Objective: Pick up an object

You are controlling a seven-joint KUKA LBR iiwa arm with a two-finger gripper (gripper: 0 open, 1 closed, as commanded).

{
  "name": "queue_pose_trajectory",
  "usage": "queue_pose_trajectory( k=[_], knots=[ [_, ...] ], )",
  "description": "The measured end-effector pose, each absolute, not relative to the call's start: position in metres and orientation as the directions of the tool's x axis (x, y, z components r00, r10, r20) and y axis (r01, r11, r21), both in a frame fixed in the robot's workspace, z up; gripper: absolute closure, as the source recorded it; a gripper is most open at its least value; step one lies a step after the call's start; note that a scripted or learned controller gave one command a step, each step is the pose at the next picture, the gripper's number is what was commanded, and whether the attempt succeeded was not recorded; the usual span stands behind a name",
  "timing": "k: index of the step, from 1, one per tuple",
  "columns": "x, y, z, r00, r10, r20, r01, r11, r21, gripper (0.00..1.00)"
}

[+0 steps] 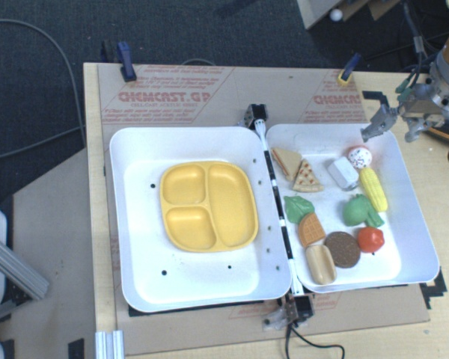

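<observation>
The right bin (411,223) holds several toy foods: a tan sandwich slice (286,159), a pizza wedge (306,177), a grey-white block (343,172), a red-and-white ball (359,156), a yellow corn cob (373,188), a green vegetable (358,212), a red tomato (370,239), a brown patty (343,249) and a bun (320,264). My gripper (395,129) hangs over the bin's far right corner, above and right of the ball. It is open, with nothing between its fingers.
The left bin (135,268) holds a yellow divided plate (208,204). A green leafy piece (299,206) and an orange piece (311,229) lie by the divider between the bins. Blue clamps (126,60) grip the cardboard-covered bench at the back.
</observation>
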State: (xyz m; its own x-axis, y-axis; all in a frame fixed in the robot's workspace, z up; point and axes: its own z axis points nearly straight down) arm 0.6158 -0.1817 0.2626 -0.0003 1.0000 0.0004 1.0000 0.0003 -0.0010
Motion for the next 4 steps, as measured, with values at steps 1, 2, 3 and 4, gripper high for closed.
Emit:
queue_pose_trajectory(
  k=[1, 2, 3, 4],
  knots=[
    [0.598, -0.224, 0.147, 0.0, 1.0, 0.0, 1.0, 0.0, -0.002, 0.0],
    [0.578, -0.212, 0.084, -0.001, 1.0, 0.003, 1.0, 0.001, -0.003, 0.0],
    [0.579, -0.213, 0.095, 0.0, 1.0, 0.001, 1.0, 0.0, 0.001, 1.0],
    [0.62, -0.144, 0.085, -0.001, 1.0, 0.0, 1.0, 0.001, 0.002, 1.0]
  ],
)
